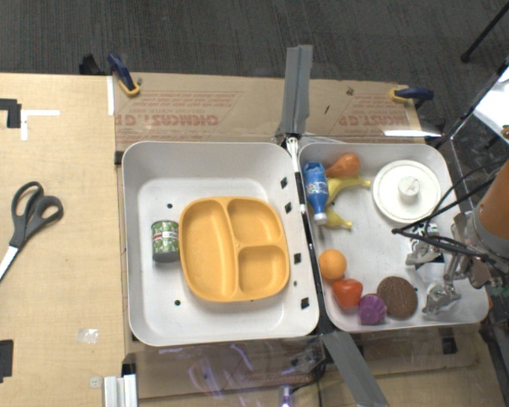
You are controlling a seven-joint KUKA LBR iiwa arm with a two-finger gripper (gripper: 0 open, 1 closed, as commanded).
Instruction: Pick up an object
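My gripper (445, 280), fingers apart and holding nothing, hangs over the right bin (433, 155): approach step; next I must descend beside the brown disc (398, 296).

Two shallow white bins, the left one (144, 253) and the right one (462, 227), are seen to be of smooth, faintly glossy plastic. The yellow divided plate (235, 248) is shown as matt plastic. A sheet of brown printed cardboard (204, 113) lies dull and papery on the pale wood-grain bench (51, 312). Bright bare metal is shown on the gripper (445, 278). The round brown disc (397, 296) looks rough and matt.
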